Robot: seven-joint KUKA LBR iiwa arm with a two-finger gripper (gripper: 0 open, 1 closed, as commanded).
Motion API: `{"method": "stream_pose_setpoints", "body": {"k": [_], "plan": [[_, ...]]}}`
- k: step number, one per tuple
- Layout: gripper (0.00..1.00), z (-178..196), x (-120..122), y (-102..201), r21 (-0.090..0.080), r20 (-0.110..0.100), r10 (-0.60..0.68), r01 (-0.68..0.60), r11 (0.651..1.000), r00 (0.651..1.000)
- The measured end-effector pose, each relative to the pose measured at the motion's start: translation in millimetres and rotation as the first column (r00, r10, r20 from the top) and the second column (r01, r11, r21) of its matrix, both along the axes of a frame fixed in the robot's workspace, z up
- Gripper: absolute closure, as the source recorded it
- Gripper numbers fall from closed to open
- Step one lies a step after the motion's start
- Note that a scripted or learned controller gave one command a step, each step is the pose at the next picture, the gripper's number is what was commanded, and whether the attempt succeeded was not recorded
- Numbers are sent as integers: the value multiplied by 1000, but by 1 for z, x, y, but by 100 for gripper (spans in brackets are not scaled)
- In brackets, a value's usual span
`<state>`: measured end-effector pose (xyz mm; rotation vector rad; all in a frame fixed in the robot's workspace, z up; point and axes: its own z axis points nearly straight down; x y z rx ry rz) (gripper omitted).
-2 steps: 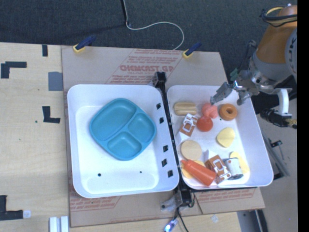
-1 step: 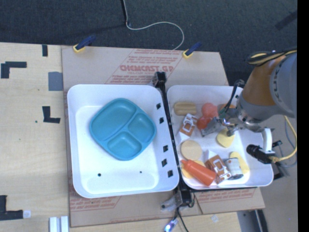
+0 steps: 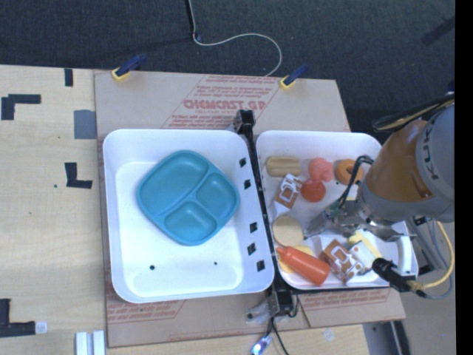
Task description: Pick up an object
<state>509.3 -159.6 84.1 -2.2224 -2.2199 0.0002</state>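
The right bin (image 3: 366, 138) holds several small items. Along its back are a tan roll (image 3: 282, 166), a pink piece (image 3: 320, 168) and an orange piece (image 3: 343, 171). Further forward lie a red ball (image 3: 312, 191), a brown-and-white packet (image 3: 287, 193) and a cream disc (image 3: 287, 231). Near the front are an orange-red bottle shape (image 3: 304, 265) and a second patterned packet (image 3: 343, 259). My gripper (image 3: 329, 219) reaches down into the middle of this bin, just right of the cream disc and above the second packet. The wrist hides part of a yellow item (image 3: 366, 242).
The left bin (image 3: 118, 220) carries a blue divided plate (image 3: 189, 197). A black divider (image 3: 255, 191) runs between the bins. The arm's orange band (image 3: 399, 165) covers the right bin's right side. Cardboard lies under both bins, and a cable loops at the back.
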Motion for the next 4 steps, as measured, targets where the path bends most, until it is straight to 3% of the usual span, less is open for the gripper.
{"method": "stream_pose_setpoints", "body": {"k": [1, 2, 3, 4], "plan": [[100, 10, 2, -1, -1, 0, 2, -2, 1000, 1000], [100, 1, 82, -16, -1, 2, 5, -5, 1000, 1000], [100, 211, 103, 51, -2, 15, 9, -9, 1000, 1000], [100, 196, 15, 116, 2, -8, 7, -7, 1000, 1000]]}}
